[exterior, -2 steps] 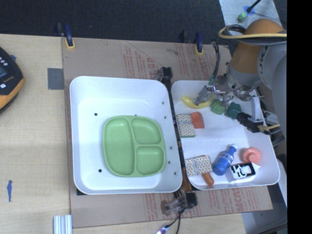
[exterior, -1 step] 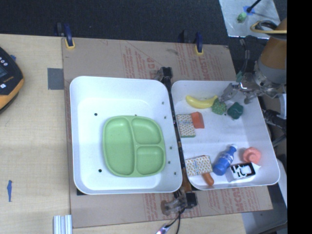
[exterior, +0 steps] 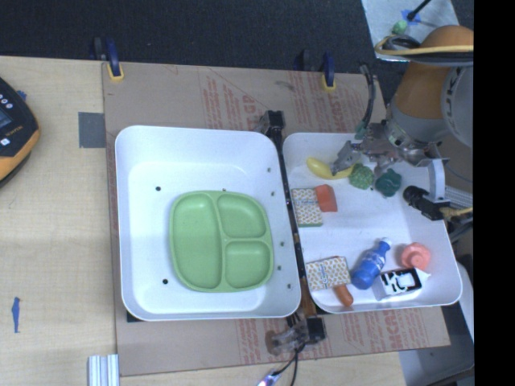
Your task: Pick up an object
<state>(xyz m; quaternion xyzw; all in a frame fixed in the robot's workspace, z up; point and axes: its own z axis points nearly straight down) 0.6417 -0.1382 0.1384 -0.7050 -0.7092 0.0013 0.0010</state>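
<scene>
Two shallow white bins sat side by side on a brown cardboard sheet (exterior: 201, 95) clamped to the wooden bench. One bin, the left white bin (exterior: 133, 215), carried a pale green plastic divided plate (exterior: 220, 240) lying flat near its middle. The right white bin (exterior: 438, 292) carried the loose things: a yellow banana-shaped toy (exterior: 322, 168) near its far edge, a dark green knobbly toy (exterior: 361, 177) and a teal rounded toy (exterior: 388, 183) just beside each other further right, an orange block (exterior: 326, 198) touching a patterned square sponge (exterior: 306, 207) against the bin's left wall, a second patterned sponge (exterior: 327, 272) with a small orange cylinder (exterior: 344, 296) at the near left corner, a blue plastic bottle with a white cap (exterior: 368, 267) lying tilted near the near edge, a pink round cap-like piece (exterior: 416, 256), and a black-and-white labelled box (exterior: 400, 281) by the near right corner. The grey arm with its orange band (exterior: 422, 79) reached in from the right and bent downward over the far right part of the right bin, its wrist pointing down toward the bin floor. Its two-finger gripper (exterior: 360, 156) hung low just above the banana toy's right end and the dark green toy, close to both. Whether the pincer was wide or narrow, I could not tell; nothing showed clearly between its tips.
</scene>
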